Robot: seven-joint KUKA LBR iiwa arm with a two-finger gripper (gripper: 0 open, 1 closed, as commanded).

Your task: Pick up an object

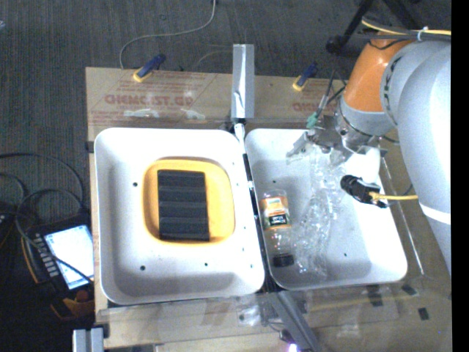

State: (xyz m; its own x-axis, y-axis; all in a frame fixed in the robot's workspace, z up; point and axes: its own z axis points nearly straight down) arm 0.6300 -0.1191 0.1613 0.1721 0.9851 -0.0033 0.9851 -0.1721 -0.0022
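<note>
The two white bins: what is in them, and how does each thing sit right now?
Yellow tray with a black ribbed insert: lies flat in the left bin.
Small clear bottle with an orange label and dark cap: lies on its side by the right bin's left wall.
Crinkled clear plastic wrapper: stretched along the right bin, upper end at the gripper.

Two bins sit side by side on the worktop (110,94). The left bin (117,270) holds a tray (189,202) at its middle. In the right bin (381,259), a bottle (276,222) lies along the left wall, with crumpled plastic (316,218) just beside it.
</note>
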